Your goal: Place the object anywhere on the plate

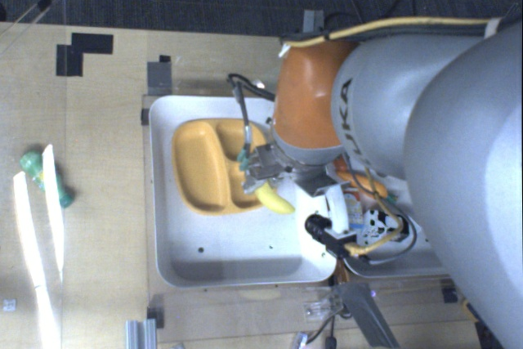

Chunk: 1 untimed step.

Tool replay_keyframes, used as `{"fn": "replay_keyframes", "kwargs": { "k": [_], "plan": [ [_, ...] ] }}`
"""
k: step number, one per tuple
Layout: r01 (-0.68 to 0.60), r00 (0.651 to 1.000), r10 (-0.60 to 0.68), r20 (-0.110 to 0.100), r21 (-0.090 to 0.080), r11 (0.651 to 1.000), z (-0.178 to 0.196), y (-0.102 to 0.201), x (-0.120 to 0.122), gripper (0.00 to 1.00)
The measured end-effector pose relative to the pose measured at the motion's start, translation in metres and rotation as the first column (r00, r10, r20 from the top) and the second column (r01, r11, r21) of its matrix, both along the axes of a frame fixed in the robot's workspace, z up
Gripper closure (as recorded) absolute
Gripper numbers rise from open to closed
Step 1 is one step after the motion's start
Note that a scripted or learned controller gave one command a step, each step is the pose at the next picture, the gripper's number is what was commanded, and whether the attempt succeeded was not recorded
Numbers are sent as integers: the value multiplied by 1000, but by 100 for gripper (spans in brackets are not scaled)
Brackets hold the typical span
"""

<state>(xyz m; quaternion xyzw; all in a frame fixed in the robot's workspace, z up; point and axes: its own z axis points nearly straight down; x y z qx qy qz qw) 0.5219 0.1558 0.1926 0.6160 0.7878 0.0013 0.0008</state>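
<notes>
One yellow banana [275,199] lies at the yellow divided plate's [200,167] lower right rim beneath the gripper [255,166], grasp indeterminable; judged step: placement, next needing release over the plate.

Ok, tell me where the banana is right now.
The banana lies in the white bin, at the lower right edge of the yellow plate, directly beneath the arm's tool, toward the middle of the camera view.

The light is bright and even, from above. The white bin [221,261] has a soft shadow on its near floor. The picture is a little blurred, and glare streaks lie on the left worktop [90,257].
</notes>
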Motion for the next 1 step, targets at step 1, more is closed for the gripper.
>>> {"fn": "replay_keyframes", "kwargs": {
  "k": [1],
  "plan": [
    [13, 1000, -13, 6, 1, 1000, 175, -15, -25, 100]
  ]
}}
